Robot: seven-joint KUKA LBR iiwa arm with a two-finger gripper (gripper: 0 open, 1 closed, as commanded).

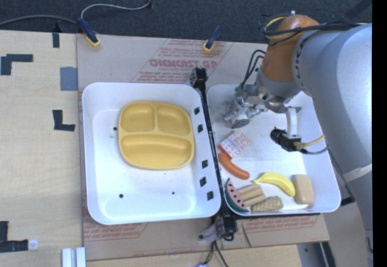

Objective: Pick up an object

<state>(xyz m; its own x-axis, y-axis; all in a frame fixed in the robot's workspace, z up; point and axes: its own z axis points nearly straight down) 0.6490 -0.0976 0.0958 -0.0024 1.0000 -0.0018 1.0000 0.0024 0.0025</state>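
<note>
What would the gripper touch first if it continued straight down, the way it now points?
Probably the bare white floor of the right bin below the gripper; the small red-and-white packet lies nearby, but depth is unclear.

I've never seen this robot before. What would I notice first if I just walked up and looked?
Probably the big grey arm with its orange band, reaching in from the right so its tool hangs over the right bin. Next, the yellow divided plate lying in the left bin. Then the toy food at the right bin's near edge: a banana, a hot dog and a watermelon slice.
</note>
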